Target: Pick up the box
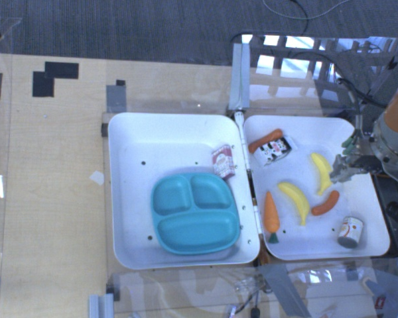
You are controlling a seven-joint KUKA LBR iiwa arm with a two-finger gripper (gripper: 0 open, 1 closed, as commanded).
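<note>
1. Gripper (345,167) hovers at the right bin's edge; can't tell its state.
2. Box (274,150) lies well left of it, touching a sausage.
3. Probably light, stiff carton; pinch its flat sides.

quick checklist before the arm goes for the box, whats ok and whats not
1. Box found: ok. A small red and white box leans at the left bin's right wall.
2. Gripper near box: not ok. The gripper is over the right bin, by a yellow banana.
3. Gripper free of load: cannot tell.
4. Room around box: not ok. The blue divided plate sits just below it and the wall is beside it.
5. Path across: cannot tell. The divider between the bins lies in between.
</note>
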